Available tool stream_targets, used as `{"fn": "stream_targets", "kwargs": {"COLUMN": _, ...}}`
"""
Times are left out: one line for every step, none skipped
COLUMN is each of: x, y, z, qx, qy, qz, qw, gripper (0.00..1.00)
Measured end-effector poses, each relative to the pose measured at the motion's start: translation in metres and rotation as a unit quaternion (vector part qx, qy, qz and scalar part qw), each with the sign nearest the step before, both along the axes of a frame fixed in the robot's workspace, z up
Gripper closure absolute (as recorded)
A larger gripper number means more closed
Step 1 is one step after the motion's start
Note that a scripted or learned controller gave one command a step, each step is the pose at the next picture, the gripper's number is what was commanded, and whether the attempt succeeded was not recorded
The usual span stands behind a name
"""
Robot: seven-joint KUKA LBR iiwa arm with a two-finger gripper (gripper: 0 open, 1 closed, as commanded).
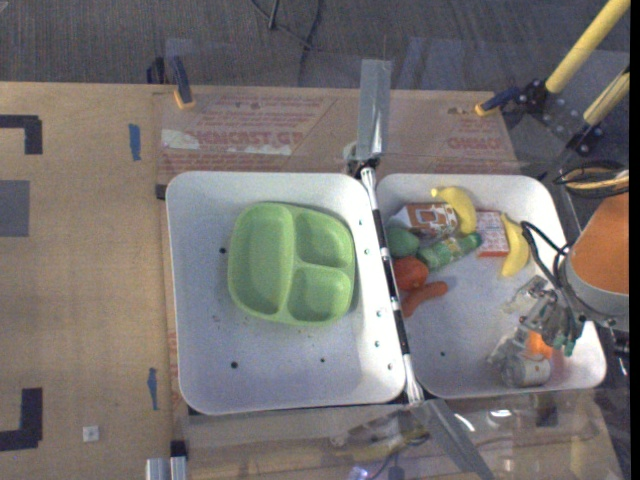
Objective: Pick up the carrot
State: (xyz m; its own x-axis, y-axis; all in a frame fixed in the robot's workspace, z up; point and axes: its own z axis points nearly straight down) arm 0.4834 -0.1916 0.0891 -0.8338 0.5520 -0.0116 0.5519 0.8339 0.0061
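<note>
The wooden bench (80,268) was the biggest thing, and two white bins sat on it side by side. The left bin (200,368) held a green plate (292,264) with three parts, set in the upper middle, with bare white floor all around it, most of it near the front edge.

The right bin (470,338) was more crowded. Its things were bunched along the back wall and the left wall. The middle and front left of its floor were open.

The arm (605,253) came in from the right, with its orange band over the bin's right edge. The gripper (528,353) hung low over the front right corner. Something small and orange showed at its tip, but it was too blurry to tell if the fingers held it or how wide they stood.

A yellow banana (458,206) lay by the back wall, beside a small box (432,218). Another yellow piece (516,248) lay further right.

The carrot (422,295) lay by the left wall, just under a red tomato (409,271), well apart from the gripper.
</note>
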Motion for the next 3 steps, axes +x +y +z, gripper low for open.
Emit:
{"fn": "stream_targets", "kwargs": {"x": 0.004, "y": -0.002, "z": 0.012, "qx": -0.0025, "qy": -0.008, "qz": -0.002, "qw": 1.0, "gripper": 1.0}}
{"fn": "stream_targets", "kwargs": {"x": 0.033, "y": -0.032, "z": 0.001, "qx": 0.0014, "qy": 0.001, "qz": -0.1, "qw": 0.995, "gripper": 1.0}}
{"fn": "stream_targets", "kwargs": {"x": 0.034, "y": -0.033, "z": 0.012, "qx": 0.0011, "qy": -0.002, "qz": -0.101, "qw": 0.9949, "gripper": 1.0}}
